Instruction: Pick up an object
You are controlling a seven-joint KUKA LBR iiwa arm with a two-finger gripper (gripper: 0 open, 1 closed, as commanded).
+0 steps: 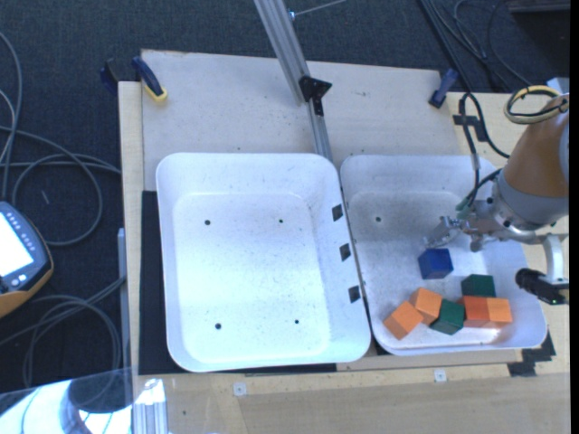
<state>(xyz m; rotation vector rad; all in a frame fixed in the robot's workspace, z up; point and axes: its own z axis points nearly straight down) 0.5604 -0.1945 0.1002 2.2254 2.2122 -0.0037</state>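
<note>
Along the near edge of the right bin [541, 331], lying bunched together: small blocks with matte painted faces and crisp square corners. Sitting at the left of the cluster, two orange blocks [406, 318], touching; leaning against them, a dark green block [449, 319]; resting beside that, a red-orange block [477, 310] and another orange one [498, 310], with a second green block [478, 286] just behind.

Standing apart from the cluster, a little farther in: the blue cube [436, 262], alone on the speckled white floor, probably the easiest thing to pick.

Hovering just beyond and beside the blue cube: the gripper [457, 231], a tangle of bright metal and cable under the grey wrist. Impossible to tell from this slant whether open or closed; nothing visibly being carried.

Judging the step: approaching, not yet grasping. Calling next for lining up squarely over the blue cube, coming down around two opposite faces, closing, then lifting straight up. Worth watching: hard, smooth faces slipping or the cube skidding on slick plastic if nudged off-centre.

Lying alongside to the left: the left bin [165, 181], shallow, glossy, round-cornered moulded plastic.

Reaching in from the right, higher up: the arm [536, 165], showing its orange band. Crossing the far bench: a slanted aluminium bar [280, 34], and blue clamps [442, 89] gripping the pale board.
</note>
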